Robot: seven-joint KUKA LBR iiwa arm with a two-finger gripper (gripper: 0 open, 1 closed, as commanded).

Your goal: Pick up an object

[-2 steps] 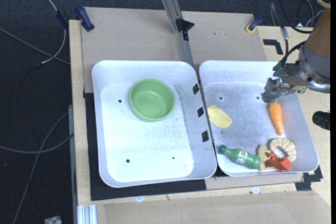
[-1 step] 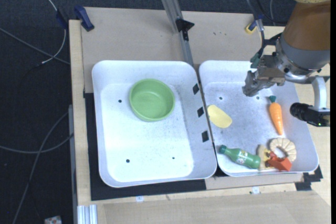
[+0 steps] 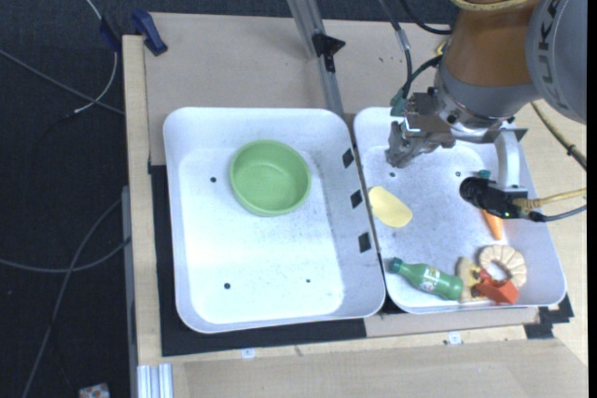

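Camera view | gripper [image 3: 403, 147]: over right bin [image 3: 438, 200], jaw state cannot be determined | yellow object [image 3: 390, 207]: at gripper's 6 o'clock, apart | green bowl [image 3: 270, 177]: left bin [image 3: 242, 275]

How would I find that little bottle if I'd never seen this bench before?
Start at the right-hand white bin, the one under the arm. Follow its near edge: the green bottle lies on its side there, cap pointing toward the divider between the bins. It is the one green thing in that bin, left of a ring-shaped pastry toy and below a pale yellow piece.
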